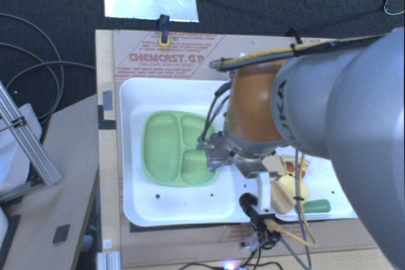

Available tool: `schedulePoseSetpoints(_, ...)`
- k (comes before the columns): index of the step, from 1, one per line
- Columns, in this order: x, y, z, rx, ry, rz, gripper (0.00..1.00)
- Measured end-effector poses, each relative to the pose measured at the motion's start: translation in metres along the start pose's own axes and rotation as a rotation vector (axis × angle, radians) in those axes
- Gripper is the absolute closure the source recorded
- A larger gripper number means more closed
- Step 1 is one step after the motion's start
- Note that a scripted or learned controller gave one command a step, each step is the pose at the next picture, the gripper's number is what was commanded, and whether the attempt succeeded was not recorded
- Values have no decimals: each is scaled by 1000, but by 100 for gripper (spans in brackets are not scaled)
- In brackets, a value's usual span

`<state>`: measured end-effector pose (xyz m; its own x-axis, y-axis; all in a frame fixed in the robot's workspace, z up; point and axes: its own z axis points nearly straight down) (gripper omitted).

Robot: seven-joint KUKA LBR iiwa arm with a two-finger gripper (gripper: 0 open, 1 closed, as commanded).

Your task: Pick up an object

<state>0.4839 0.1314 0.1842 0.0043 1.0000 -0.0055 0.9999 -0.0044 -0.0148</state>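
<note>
A light green divided plate point(171, 147) lies in the left white bin point(136, 104). My gripper point(212, 157) is low over the plate's right edge, near the wall between the two bins, and the arm's orange band point(253, 104) sits right above it. In the right bin point(338, 202) a pale yellow rounded object point(288, 190), a green oblong piece point(316, 205) and a tan block point(275, 163) lie close together beside the wrist. The arm hides most of that bin.
Cables point(278, 234) hang from the wrist across the bench's front edge. A cardboard sheet point(168, 54) lies under the bins, with a blue-and-yellow clamp point(164, 31) at its back edge. Metal rails point(25, 142) stand at the left.
</note>
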Motion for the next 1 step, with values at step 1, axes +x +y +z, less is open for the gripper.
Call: schedulePoseSetpoints(1,-26,75,-1,-21,5,-3,100)
